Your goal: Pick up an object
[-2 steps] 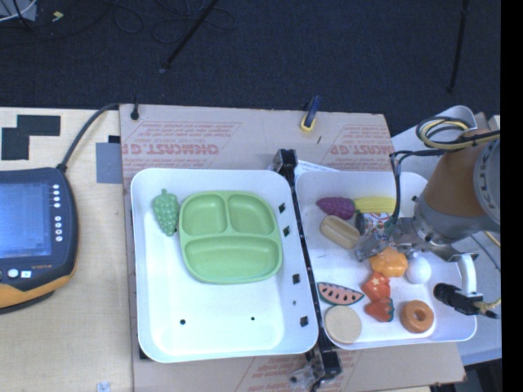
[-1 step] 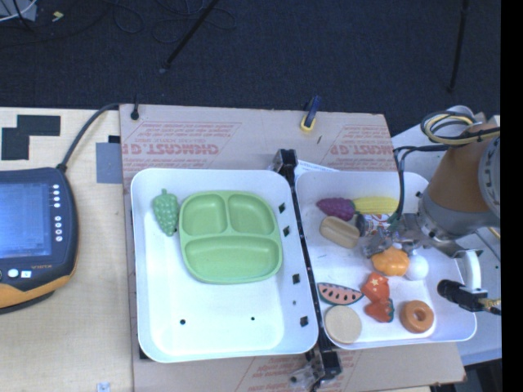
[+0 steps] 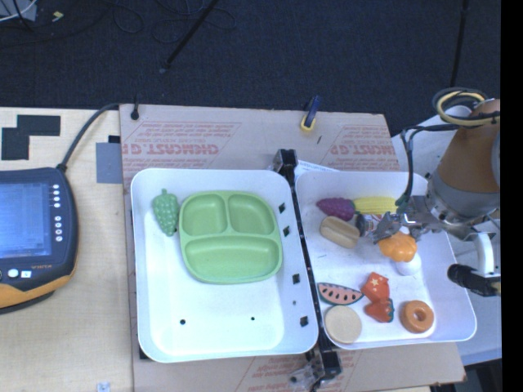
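My gripper (image 3: 395, 229) hangs over the right bin (image 3: 445, 333), reaching in from the right below the grey arm (image 3: 466, 170). An orange toy fruit (image 3: 399, 248) sits directly under the gripper and looks to be touching it; I cannot see whether it is held. Close by to the left lie a tan bread roll (image 3: 340, 233), a purple eggplant (image 3: 336, 207) and a yellow corn cob (image 3: 374, 205).
Nearer the front of the right bin are a watermelon slice (image 3: 339, 293), red pepper pieces (image 3: 377, 296), a donut (image 3: 417, 316) and a round cream biscuit (image 3: 343, 323). The left bin (image 3: 212, 325) holds a green divided plate (image 3: 230, 237) and green grapes (image 3: 166, 211). A teach pendant (image 3: 33, 235) lies at far left.
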Motion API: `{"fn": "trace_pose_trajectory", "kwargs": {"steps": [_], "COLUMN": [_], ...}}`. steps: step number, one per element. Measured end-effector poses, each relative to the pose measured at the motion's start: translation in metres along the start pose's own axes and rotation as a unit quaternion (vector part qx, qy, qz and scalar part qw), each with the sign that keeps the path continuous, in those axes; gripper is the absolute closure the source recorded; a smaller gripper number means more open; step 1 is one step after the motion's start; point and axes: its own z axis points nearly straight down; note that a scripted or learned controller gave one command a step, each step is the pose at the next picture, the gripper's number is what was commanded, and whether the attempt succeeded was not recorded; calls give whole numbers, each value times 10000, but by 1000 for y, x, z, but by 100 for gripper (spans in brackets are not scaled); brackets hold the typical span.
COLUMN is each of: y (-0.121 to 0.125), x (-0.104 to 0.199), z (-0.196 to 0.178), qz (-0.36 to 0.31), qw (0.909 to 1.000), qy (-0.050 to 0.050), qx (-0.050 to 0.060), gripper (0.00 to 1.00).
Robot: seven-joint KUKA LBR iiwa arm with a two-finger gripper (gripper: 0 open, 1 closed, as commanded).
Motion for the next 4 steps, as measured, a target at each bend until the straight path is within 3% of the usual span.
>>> {"fn": "trace_pose_trajectory", "kwargs": {"steps": [2,3,4], "y": [1,20,17], "x": [-4,47,90], "z": [-78,-73,-78], "qz": [1,-11,-7], "qw": [10000,10000,10000], "qy": [-2,8,11], "qx": [4,20,29], "gripper": [100,100,100]}}
